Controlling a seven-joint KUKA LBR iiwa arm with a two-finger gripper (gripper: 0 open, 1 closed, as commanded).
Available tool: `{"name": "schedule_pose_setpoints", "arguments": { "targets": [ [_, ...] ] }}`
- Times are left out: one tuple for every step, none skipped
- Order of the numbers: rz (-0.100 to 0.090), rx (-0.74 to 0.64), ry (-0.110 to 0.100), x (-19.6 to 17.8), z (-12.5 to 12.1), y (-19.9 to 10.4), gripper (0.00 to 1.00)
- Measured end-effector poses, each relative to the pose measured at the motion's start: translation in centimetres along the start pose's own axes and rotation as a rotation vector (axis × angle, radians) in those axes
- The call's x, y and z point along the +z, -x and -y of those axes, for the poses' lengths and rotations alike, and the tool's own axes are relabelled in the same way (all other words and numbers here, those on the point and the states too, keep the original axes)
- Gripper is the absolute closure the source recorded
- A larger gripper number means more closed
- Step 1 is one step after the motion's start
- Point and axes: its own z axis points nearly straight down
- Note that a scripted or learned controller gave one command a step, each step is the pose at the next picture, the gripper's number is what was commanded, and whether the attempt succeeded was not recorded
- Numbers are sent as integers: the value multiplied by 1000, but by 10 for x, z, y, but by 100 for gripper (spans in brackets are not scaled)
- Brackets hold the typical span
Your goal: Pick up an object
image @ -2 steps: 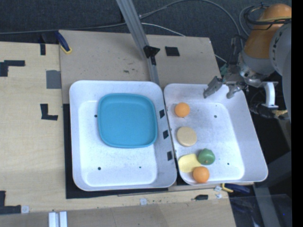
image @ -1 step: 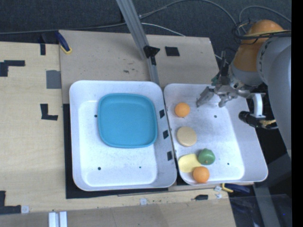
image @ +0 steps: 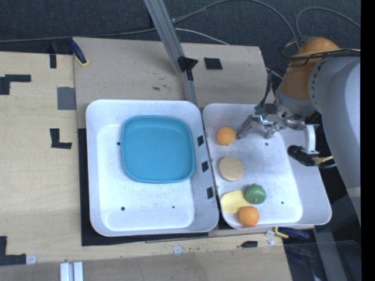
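Gripper hangs low in the right bin, fingers spread and holding nothing, I'd say angled for the orange ball just left; blue plate fills the left bin.

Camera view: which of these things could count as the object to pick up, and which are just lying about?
Belongs to the job:
- end effector, above the right white bin
- small orange ball, nearest the end effector
- round beige disc
- yellow rounded piece
- green apple-like fruit
- second orange ball

Lying about:
- blue square plate in the left white bin
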Motion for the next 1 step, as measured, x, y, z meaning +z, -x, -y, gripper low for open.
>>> {"name": "schedule_pose_setpoints", "arguments": {
  "targets": [
    [1,0,2,-12,-1,0,100]
  ]
}}
